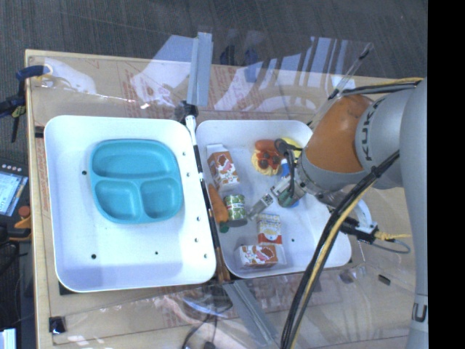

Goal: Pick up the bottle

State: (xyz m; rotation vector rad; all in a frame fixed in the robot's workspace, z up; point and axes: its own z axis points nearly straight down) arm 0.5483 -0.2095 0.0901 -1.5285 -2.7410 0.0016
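Reaching in from the right, the hand [267, 201] is seen low in the right bin [320, 257], its grip state impossible to tell. What is taken for the bottle [234, 206], small with a green label, is found just left of the hand, beside an orange carrot-like piece [217, 204]. A blue divided tray [138, 179] is held in the left bin [65, 253] on the table [87, 93]

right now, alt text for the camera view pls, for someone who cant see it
A grey arm with an orange band reaches from the right into the right bin, its gripper low among small food items beside a small green bottle. The left bin holds a blue divided tray.
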